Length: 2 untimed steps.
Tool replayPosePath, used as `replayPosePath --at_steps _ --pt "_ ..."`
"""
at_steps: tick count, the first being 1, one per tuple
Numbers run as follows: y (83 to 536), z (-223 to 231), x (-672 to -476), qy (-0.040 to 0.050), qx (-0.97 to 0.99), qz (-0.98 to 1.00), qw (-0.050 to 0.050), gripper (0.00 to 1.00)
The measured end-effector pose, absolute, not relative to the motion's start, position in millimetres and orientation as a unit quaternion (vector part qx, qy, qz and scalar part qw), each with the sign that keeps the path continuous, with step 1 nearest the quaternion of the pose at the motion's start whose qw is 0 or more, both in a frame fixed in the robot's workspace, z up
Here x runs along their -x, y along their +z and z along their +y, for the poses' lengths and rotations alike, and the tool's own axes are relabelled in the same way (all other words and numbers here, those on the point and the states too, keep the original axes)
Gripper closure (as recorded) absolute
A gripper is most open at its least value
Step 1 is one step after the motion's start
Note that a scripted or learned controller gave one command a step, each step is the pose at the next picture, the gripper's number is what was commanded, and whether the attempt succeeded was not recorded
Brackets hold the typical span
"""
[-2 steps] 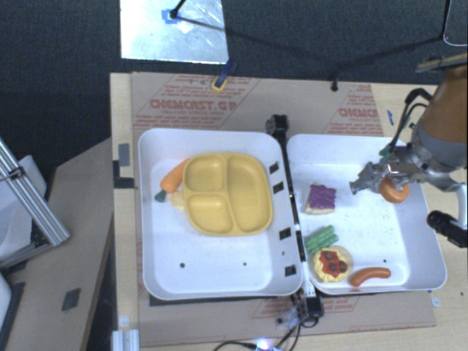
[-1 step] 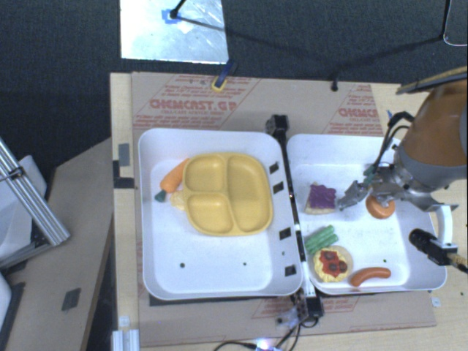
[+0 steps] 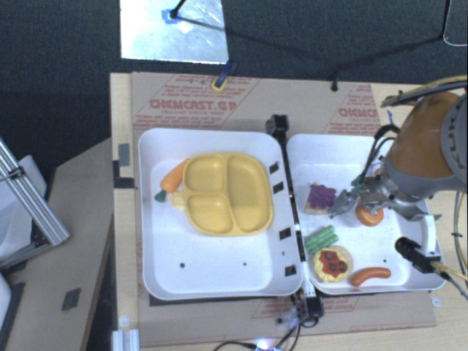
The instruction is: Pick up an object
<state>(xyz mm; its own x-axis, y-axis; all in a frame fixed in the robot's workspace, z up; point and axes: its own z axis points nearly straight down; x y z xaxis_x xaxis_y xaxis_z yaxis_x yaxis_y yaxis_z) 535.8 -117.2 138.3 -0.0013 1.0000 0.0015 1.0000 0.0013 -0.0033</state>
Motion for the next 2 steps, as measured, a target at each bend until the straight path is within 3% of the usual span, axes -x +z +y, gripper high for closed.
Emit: replayPosePath --at_steps 1,2 --pt "90 -116 -537.6 -0.0016 0.706 -0.708 -0.001 0.0" --pt "102 -119 -539.1 -0.002 0.707 -0.707 -0.006 1.0"
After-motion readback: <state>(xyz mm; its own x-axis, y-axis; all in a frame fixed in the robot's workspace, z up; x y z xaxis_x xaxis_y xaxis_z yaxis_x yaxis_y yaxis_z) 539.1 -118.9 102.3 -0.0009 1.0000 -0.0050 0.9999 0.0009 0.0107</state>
